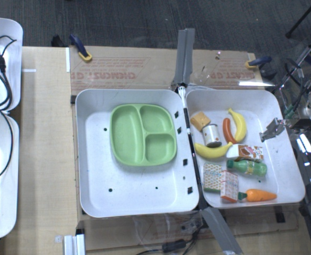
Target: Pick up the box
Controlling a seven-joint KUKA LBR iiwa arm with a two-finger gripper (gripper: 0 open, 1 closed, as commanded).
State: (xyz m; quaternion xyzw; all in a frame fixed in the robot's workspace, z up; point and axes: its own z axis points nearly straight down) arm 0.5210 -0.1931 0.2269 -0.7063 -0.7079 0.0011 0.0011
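A box (221,181) with a green-and-white checked face and a pinkish-red side lies near the front of the right bin (288,158). A smaller white-and-red carton (250,152) lies behind it, next to a green bottle (247,167). My gripper (272,128) hangs over the right bin's right wall, well to the right of and behind the checked box and touching none of the objects. Nothing shows in its grasp.
The right bin also holds two bananas (239,124) (213,151), a hot dog (227,130), a can (212,135), a tan block (200,121) and a carrot (260,196). A green divided plate (143,134) lies in the left bin (92,158). Cables and stands crowd the right side.
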